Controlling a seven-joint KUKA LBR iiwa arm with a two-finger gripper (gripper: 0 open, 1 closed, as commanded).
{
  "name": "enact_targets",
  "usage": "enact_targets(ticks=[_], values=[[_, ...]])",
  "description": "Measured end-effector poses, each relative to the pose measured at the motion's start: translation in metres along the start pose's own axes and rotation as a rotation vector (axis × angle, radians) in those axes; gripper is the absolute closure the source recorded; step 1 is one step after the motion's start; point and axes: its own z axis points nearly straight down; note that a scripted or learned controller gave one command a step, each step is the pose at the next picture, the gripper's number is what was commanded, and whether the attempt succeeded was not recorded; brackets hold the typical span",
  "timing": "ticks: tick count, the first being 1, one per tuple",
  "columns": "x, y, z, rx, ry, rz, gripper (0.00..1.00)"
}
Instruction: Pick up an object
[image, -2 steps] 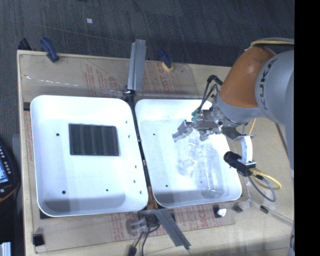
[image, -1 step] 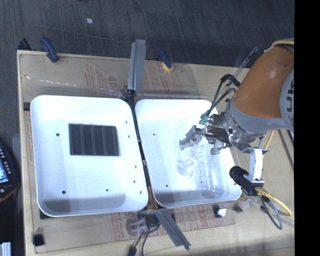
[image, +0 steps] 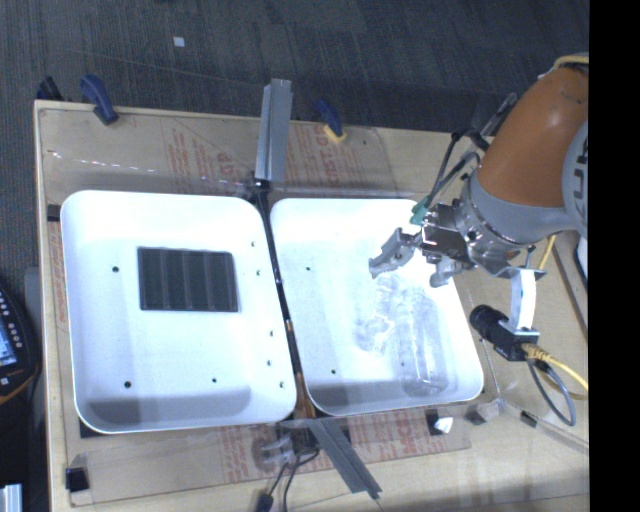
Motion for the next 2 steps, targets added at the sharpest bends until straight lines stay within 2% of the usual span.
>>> enact_targets(ticks=[1,2], values=[[0.026,-0.004,0.097,0.006,-0.001,0.057,0.0],[-0.038,-0.002,0.057,0.003,-0.001,0.177,0.0]])
